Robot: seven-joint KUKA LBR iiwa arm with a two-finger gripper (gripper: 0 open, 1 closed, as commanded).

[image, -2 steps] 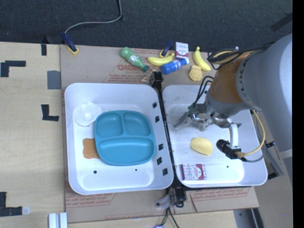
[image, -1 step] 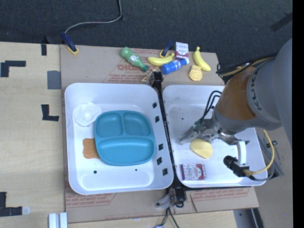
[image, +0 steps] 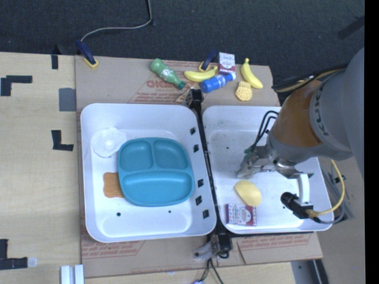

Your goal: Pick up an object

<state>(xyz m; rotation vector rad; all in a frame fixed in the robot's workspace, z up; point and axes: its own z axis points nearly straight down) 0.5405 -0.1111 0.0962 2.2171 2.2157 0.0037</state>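
Note:
In the right bin (image: 225, 132) lie a yellow lemon-shaped object (image: 247, 193) and, near the front wall, a small red and white box (image: 240, 215). My gripper (image: 247, 166) hangs low over the bin, just above and behind the yellow object. Its grey fingers (image: 244, 169) point down to the left. Nothing shows between them. The left bin (image: 92, 120) holds a blue divided plate (image: 156, 171), a clear cup (image: 106, 142) and an orange-brown slab (image: 111, 185) partly under the plate.
Behind the bins on the cardboard lie a green bottle (image: 166, 73), two bananas (image: 200, 75) (image: 251, 75), a blue bottle (image: 214, 83), a small carton (image: 227, 61) and a yellow corn piece (image: 243, 91). The arm's grey and orange body (image: 308, 123) covers the right bin's right side.

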